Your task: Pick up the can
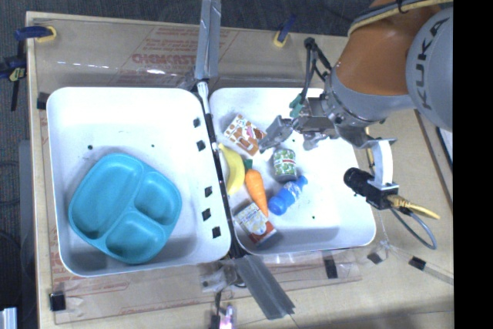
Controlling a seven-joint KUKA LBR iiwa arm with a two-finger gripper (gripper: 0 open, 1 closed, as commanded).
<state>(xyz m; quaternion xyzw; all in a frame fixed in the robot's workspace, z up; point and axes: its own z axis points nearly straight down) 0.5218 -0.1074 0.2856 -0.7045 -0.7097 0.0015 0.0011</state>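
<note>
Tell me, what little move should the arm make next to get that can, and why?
Probably a short shift toward the near side of the right bin, then straight down. The gripper hangs just above and to the left of the can, beside the snack packet. The can stands with the blue bottle touching its lower side, so coming down from above looks safest.

One fixed camera above the bench (115,42), slanted down — both bins

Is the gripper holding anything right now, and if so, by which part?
Nothing is held. The gripper hangs open over the right white bin, just above the small green-labelled can, which lies untouched on the bin floor.
</note>
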